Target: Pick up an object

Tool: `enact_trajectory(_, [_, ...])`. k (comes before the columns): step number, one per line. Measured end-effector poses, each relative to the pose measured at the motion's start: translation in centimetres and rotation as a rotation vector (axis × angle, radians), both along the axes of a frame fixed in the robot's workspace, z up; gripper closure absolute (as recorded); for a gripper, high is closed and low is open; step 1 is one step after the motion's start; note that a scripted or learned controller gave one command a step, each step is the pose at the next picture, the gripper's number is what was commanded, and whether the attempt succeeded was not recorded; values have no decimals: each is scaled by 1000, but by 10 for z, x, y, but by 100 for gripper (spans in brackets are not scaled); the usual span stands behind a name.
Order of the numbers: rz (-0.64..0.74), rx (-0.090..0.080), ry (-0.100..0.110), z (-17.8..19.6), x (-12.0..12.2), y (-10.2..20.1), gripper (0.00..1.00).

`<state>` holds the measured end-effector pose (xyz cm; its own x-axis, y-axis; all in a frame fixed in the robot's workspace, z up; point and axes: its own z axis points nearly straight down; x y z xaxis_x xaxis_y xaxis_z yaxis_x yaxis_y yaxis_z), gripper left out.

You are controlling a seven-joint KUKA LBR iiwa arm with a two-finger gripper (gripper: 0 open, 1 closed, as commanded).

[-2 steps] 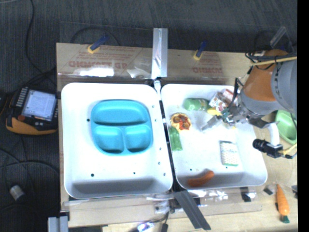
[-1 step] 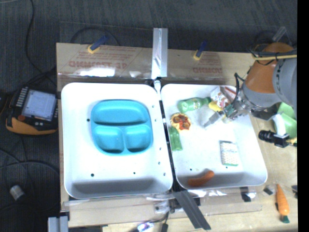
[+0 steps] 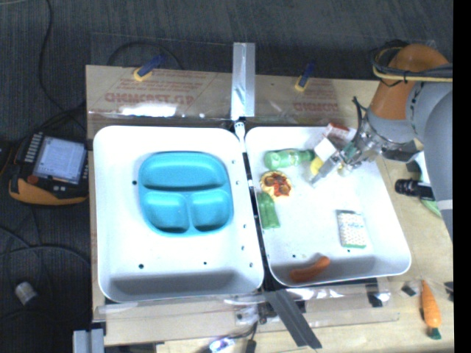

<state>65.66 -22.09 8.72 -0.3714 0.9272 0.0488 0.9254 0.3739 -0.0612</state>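
Bench (image 3: 99, 87) is shown from above, bearing two shallow white bins set side by side and touching along a central seam. The left bin (image 3: 118, 256) is occupied by a blue three-compartment tray (image 3: 185, 192), placed near its middle. The right bin (image 3: 383, 219) is reached from the right by the grey arm (image 3: 434, 134), whose orange band (image 3: 401, 79) is seen above the wrist. The gripper (image 3: 346, 155) is positioned low over the far right part of this bin, just beside a small white box (image 3: 324, 150) and a yellow piece (image 3: 319, 169); whether anything is gripped, or how wide the claw stands, cannot be told, since the tips are blurred. A green bottle (image 3: 288, 157) is laid on its side near the far left of the bin. Below it, a round red-and-yellow item (image 3: 277, 184) and a green packet (image 3: 268, 212) are seen close to the seam. A green-edged white pack (image 3: 352, 230) is placed toward the right, and an orange sausage-like item (image 3: 309, 269) lies at the near wall.
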Motion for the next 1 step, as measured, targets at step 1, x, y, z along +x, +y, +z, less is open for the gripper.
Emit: enact_trajectory(1, [-121,-15,-62,2,-22,6,0])
